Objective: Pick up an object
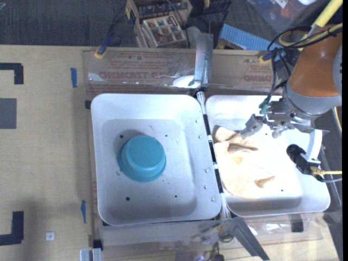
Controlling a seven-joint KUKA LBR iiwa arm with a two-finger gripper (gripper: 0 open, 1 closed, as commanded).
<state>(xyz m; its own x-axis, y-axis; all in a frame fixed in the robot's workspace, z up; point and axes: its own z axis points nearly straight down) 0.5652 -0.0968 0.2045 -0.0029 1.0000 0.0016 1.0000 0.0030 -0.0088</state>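
Note:
A teal bowl (142, 157) lies upside down in the middle of the left bin (103, 110). In the right bin (315, 200), several tan scraps lie on the brightly lit floor: one by the left wall (227, 134), one just below it (241, 148) and a small one nearer the front (265, 181). My gripper (265, 129) hangs over the back part of the right bin, up and to the right of the tan scraps. It is open, its two grey fingers (252, 126) apart with nothing between them.
A divider where the bin walls meet (209, 145) separates the two bins. A black fitting with a cable (297, 155) hangs off the wrist over the right bin's right side. Cardboard (141, 72) lines the back edge, with boxes and clutter behind it.

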